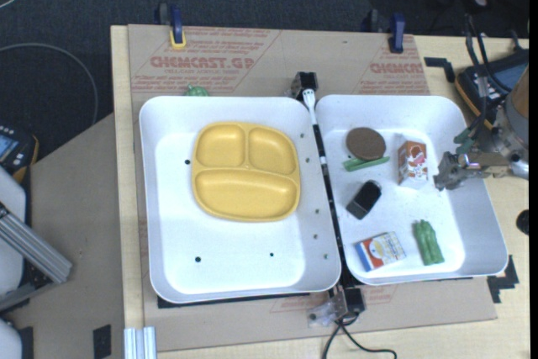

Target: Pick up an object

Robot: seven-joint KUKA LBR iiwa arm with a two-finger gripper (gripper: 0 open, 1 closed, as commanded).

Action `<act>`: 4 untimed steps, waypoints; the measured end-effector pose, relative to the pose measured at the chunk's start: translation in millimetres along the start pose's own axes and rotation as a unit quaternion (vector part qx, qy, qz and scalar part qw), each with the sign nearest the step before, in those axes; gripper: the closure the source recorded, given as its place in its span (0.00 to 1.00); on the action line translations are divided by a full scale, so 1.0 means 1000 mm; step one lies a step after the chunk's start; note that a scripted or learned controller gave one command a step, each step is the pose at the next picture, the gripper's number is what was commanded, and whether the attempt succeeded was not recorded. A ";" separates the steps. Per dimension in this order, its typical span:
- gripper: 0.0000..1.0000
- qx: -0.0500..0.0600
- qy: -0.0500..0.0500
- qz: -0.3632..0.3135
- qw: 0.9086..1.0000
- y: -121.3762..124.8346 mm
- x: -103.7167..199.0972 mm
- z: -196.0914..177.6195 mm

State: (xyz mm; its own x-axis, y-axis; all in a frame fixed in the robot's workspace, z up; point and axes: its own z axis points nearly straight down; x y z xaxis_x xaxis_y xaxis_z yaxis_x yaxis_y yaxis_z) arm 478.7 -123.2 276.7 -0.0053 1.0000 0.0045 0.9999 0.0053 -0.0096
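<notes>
Hovers at right bin (479, 219) edge: gripper (450, 172), just beside red-and-white carton (412, 161). Jaw state cannot be told; nothing seen between them. Loose in same bin, apart for single picks: brown disc (366, 143), black block (364, 199), green piece (429, 241). Yellow tray (246, 171) in left bin (168, 223).

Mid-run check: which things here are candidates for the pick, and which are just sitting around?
In play, right bin:
round brown disc
red and white carton
small black block
flat printed card packet
green bean-like piece
gripper, beside the carton

Lying about:
yellow divided plastic plate, left bin
blue clamps
</notes>
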 end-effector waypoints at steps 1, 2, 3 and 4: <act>1.00 0.000 0.000 -0.001 1.000 0.001 0.072 0.059; 1.00 -0.009 -0.001 -0.002 1.000 0.003 0.130 -0.013; 1.00 -0.011 -0.001 -0.001 1.000 0.002 0.169 -0.101; 1.00 -0.009 -0.002 0.002 1.000 0.001 0.160 -0.156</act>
